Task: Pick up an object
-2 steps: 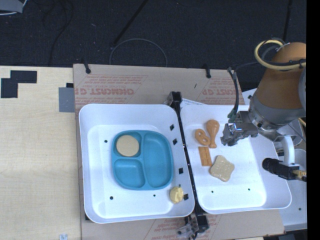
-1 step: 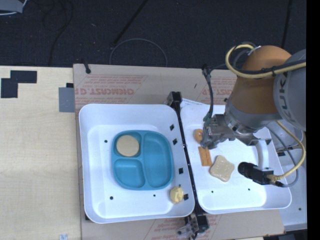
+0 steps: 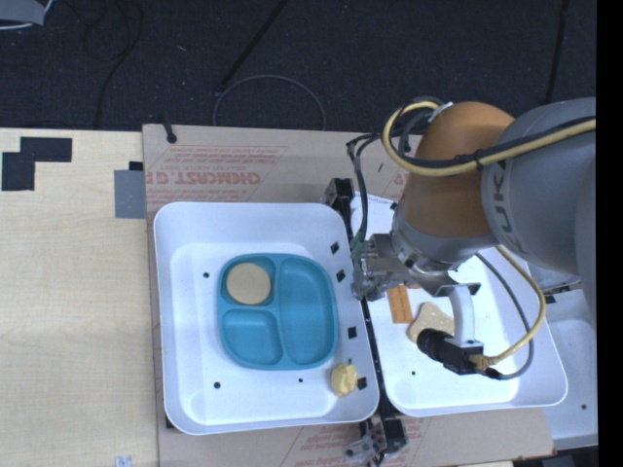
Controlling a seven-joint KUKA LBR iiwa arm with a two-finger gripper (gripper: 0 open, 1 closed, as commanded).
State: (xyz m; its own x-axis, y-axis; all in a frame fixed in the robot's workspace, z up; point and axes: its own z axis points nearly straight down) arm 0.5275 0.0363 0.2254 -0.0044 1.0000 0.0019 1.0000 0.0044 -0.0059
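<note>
the gripper (image 3: 389, 285) was lowered into the right bin (image 3: 506, 392) near an orange piece (image 3: 398, 305); its grasp could not be told, so no pickup was confirmed.

Even, bright overhead light washes out the white bins (image 3: 185, 261); shadows stay soft, the far floor (image 3: 292, 47) dark, the picture slightly grainy.
</note>
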